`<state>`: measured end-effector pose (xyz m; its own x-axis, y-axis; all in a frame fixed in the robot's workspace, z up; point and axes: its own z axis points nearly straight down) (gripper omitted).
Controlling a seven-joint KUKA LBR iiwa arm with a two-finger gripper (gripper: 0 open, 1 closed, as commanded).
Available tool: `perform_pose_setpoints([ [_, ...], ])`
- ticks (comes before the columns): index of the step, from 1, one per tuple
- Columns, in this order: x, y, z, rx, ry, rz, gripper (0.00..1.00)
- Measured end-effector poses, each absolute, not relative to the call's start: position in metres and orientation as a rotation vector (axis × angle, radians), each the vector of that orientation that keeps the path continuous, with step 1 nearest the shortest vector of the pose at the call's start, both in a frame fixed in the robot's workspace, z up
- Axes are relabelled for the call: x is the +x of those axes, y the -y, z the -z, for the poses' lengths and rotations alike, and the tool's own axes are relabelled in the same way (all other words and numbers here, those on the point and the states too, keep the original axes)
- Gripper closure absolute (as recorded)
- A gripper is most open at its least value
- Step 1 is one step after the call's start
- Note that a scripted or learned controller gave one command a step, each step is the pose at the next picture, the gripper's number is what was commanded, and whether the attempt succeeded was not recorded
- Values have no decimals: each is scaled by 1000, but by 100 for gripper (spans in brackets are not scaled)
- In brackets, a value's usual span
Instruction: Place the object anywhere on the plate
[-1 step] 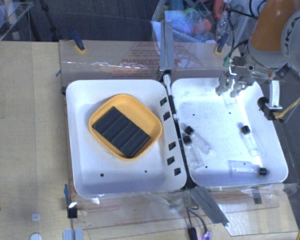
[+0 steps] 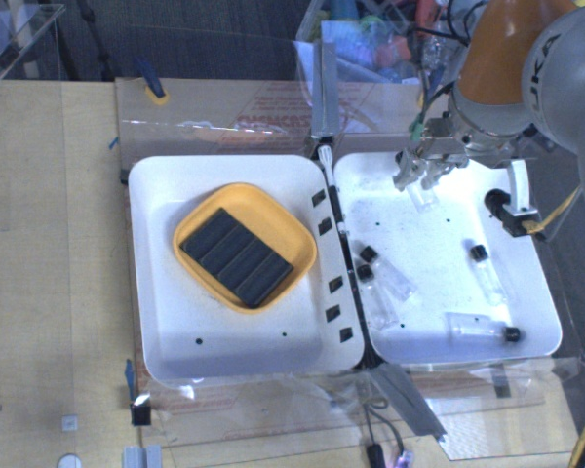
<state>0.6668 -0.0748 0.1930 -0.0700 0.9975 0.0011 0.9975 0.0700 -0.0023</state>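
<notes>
Bench (image 2: 49, 261) w/ 2 white bins: 1 yellow plate (image 2: 246, 247) seen in left bin (image 2: 166, 349), 3 clear vials in right bin (image 2: 536, 330). End effector (image 2: 421, 175) near back edge, grip can't be told.

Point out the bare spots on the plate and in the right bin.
The yellow plate has bare rim around the dark ridged slab covering its centre. The right bin is bare mid-floor, between the pincer and the clear vials; it is crowded near the divider.
</notes>
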Motion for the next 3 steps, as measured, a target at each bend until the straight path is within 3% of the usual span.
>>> perform_pose_setpoints([
  [3, 615, -15, -185, -1460, 2779, 0, 100],
])
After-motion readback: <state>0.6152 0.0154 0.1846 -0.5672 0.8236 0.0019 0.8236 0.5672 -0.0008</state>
